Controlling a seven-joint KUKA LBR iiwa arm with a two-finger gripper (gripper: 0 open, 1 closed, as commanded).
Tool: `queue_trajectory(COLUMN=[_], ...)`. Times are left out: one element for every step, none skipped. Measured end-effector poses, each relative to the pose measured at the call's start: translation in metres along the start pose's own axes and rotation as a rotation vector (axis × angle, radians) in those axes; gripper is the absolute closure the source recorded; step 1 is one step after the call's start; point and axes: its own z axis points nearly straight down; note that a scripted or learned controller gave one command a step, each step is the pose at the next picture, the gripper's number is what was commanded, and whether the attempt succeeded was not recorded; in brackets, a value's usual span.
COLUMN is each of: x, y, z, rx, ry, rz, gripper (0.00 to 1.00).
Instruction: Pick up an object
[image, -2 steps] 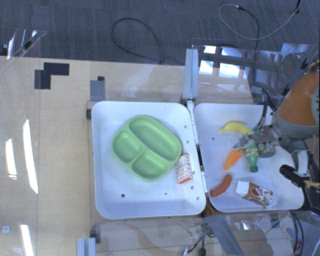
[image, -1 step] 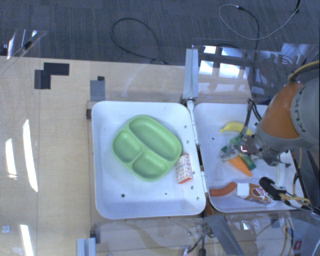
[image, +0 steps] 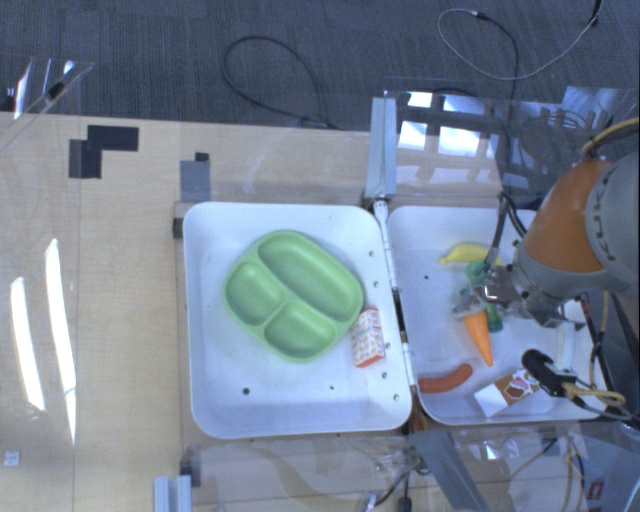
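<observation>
The right bin (image: 430, 250) holds a yellow banana (image: 464, 254), an orange carrot (image: 481, 340) with a green top, a reddish sausage (image: 445, 378) and a small white and brown carton (image: 508, 390). My gripper (image: 484, 298) is low in this bin, right at the carrot's green top and just below the banana. The wrist hides part of the carrot top. Nothing is seen lifted off the bin floor.
The left bin (image: 215, 390) carries a green divided plate (image: 293, 294) and a small red and white packet (image: 368, 337) beside the plate's right edge. A ridge (image: 393, 300) separates the bins. Cables (image: 570, 385) lie at the right bin's near right corner.
</observation>
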Motion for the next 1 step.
queue_trajectory(x=[0.0905], y=[0.0316], z=[-0.0851], rx=[0.011], ry=[0.000], rz=[-0.001], gripper=[1.00])
